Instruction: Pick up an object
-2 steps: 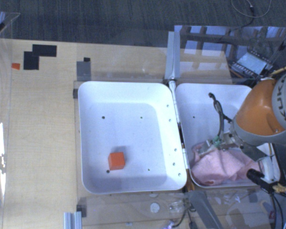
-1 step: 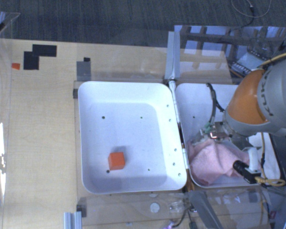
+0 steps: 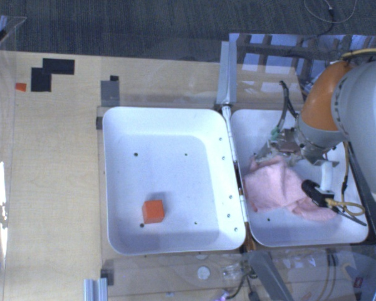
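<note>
Camera view: wooden bench bears white bins.

A robotics laboratory test cell: a grey industrial arm with an orange band reaches over two shallow white bins mounted side by side on a pale wooden surface. Aluminium framing, loose cabling, black tape markers and dark carpet flooring surround the rig.

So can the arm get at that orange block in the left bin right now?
Probably yes: the orange block lies alone in the left bin, uncovered from above. The gripper sits over the right bin's pink cloth.
</note>
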`<control>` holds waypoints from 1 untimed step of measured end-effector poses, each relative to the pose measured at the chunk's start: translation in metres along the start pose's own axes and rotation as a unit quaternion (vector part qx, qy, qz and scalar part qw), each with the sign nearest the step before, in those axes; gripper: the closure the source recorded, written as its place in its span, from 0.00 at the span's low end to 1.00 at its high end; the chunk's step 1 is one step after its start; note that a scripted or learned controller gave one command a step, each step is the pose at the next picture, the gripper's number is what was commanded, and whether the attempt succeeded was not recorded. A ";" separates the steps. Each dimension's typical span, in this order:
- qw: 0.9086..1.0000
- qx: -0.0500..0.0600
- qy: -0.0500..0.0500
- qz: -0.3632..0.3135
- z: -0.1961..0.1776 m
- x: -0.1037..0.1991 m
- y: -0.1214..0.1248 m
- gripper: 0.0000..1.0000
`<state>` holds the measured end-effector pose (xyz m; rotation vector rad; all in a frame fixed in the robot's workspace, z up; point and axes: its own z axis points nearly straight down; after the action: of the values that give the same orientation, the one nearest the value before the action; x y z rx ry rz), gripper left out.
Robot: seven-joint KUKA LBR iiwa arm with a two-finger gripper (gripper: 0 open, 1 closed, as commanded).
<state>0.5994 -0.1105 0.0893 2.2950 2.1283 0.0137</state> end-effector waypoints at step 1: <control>1.000 0.001 -0.001 0.000 0.000 -0.070 -0.024 0.00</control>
<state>0.5706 -0.1790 0.0892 2.2947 2.1287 0.0096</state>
